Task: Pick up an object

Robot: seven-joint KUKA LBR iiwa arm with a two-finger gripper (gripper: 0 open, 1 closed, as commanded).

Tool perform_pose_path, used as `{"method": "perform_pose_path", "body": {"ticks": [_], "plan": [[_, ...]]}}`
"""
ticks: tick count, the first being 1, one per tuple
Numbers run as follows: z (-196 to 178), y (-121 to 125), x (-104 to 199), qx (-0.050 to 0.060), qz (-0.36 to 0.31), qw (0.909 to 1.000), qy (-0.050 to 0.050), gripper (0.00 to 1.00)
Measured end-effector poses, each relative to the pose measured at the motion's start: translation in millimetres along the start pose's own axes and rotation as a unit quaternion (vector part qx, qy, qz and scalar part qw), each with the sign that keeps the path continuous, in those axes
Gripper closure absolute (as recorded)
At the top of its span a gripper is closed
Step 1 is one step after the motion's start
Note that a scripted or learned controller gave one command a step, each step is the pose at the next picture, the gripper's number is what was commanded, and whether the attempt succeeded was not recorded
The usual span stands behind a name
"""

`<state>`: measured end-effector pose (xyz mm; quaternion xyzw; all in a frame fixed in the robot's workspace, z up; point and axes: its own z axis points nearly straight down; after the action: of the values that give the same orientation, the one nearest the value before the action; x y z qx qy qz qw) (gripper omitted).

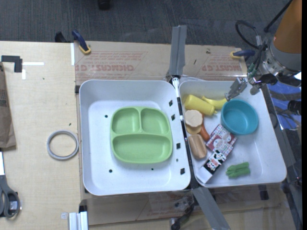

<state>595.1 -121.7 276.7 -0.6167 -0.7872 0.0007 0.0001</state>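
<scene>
Camera view, slant from above: gripper point(235, 91) hangs over the back of the right bin point(268, 171), fingers slightly parted and holding nothing. Just below and beside the fingers sits the blue bowl point(240, 117), the nearest candidate; likely light, stiff plastic, smooth, so best pinched across its rim, one finger inside and one outside. Next to the fingers on the other side lies a yellow toy banana point(201, 103), rounded and probably slick. Farther off: a round tan bun point(194, 118), a sausage-shaped piece point(197, 145), a flat printed packet point(219, 147) and a small green piece point(238, 169). These lie close together, some touching, so little room between them; the bowl has open floor around it. Left bin point(91, 143) holds a green divided plate point(141, 135). Wooden worktop point(38, 109) carries a tape ring point(62, 144).
</scene>
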Motion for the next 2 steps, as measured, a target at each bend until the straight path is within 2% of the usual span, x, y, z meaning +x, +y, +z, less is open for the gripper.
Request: {"method": "perform_pose_path", "body": {"ticks": [1,2], "plan": [[125,1,11,0.0,-0.057,0.9984,0.0,0.0],[185,27,6,0.0,-0.053,0.9986,0.0,0.0]]}}
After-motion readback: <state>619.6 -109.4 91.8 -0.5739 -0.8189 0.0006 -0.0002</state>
